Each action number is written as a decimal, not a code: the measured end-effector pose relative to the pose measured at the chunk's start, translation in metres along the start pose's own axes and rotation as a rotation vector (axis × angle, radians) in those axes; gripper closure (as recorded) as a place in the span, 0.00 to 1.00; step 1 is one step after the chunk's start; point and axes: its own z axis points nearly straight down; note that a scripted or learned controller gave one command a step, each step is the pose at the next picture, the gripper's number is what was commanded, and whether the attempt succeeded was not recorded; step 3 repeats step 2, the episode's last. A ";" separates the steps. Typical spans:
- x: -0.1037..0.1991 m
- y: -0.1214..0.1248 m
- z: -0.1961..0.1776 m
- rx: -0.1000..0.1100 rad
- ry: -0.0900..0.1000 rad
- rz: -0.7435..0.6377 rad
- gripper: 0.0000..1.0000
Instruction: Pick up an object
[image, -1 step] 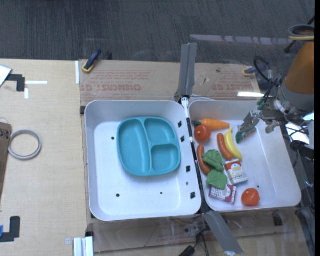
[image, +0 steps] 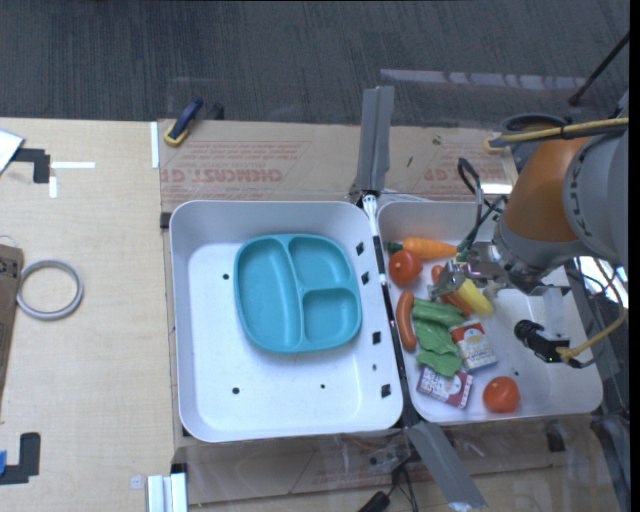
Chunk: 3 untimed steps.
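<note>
tomato (image: 500, 394) at near rim, yellow toy (image: 473, 297) touching end effector (image: 459, 272)

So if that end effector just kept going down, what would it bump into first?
Probably the small yellow plastic piece or the green toy pods under the end effector, though depth is hard to judge.

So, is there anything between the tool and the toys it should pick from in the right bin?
Nothing visible does. The tool is already down among the toys in the right bin, beside the yellow piece and above the green pieces.
</note>
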 end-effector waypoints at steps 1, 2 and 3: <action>-0.002 0.001 -0.007 0.001 0.000 0.004 1.00; 0.067 0.054 -0.099 0.002 -0.002 0.093 1.00; 0.067 0.054 -0.099 0.002 -0.002 0.093 1.00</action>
